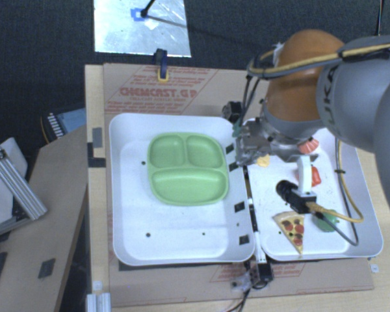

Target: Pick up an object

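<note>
My gripper (246,149) hangs low over the left edge of the right bin (367,239), close to the divider between the two bins. A small yellow piece (264,162) lies just to its right on the bin floor. A toy pizza slice (291,229) rests near the bin's front left corner. A green item (325,221) lies to the right of the pizza slice. A red-orange item (309,147) peeks out from under the arm, with another red bit (316,175) below it. I see nothing held by the gripper.
A green divided plate (186,169) sits in the left bin (127,239), left of the gripper. The bulky arm (312,77) covers the back of the right bin. A cardboard sheet (156,90) lies under both bins.
</note>
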### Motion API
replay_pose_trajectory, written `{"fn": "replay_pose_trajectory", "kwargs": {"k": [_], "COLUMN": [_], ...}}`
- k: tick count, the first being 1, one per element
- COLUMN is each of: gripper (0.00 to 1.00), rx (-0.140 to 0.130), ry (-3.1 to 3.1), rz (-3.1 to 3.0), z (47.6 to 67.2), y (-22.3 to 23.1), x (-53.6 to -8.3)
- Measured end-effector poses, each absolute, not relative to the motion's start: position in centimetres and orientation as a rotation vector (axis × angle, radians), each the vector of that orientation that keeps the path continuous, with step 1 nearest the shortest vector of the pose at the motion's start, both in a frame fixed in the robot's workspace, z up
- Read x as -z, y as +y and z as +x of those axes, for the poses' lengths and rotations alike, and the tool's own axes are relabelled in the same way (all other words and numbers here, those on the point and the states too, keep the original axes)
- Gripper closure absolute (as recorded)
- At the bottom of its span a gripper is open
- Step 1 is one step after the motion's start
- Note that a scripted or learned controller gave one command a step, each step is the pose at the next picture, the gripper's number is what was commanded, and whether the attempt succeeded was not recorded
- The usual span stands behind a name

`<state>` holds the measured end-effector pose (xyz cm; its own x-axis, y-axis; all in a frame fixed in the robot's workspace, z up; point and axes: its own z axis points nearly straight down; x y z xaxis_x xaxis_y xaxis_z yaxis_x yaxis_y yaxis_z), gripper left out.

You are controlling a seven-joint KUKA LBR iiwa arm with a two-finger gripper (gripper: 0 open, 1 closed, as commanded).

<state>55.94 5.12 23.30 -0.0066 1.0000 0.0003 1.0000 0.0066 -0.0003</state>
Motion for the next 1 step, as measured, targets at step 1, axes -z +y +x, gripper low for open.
{"fn": "replay_pose_trajectory", "kwargs": {"k": [1], "gripper": [1.0], "rx": [0.001], "ry": [-2.231], "rz": [-2.209], "z": [53.29], "y": [10.48], "x": [-23.25]}}
